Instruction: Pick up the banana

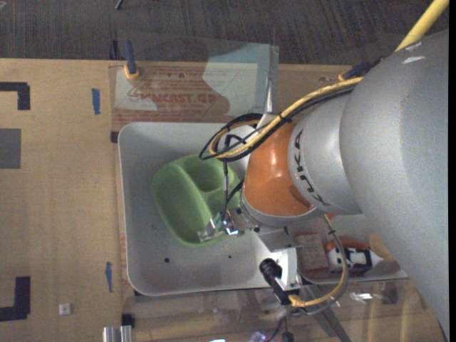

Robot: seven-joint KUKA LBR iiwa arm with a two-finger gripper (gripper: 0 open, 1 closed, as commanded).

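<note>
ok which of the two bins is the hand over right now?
The left bin, the one holding the green divided dish. The hand sits at that dish's right edge. The other bin lies further right, mostly hidden under the arm.

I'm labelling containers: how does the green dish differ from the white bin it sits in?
The green dish is rounded; the white bin is rectangular. The dish is far smaller and lies inside the bin. The dish has a divider; the bin shows none. Both are shallow and open-topped.
</note>
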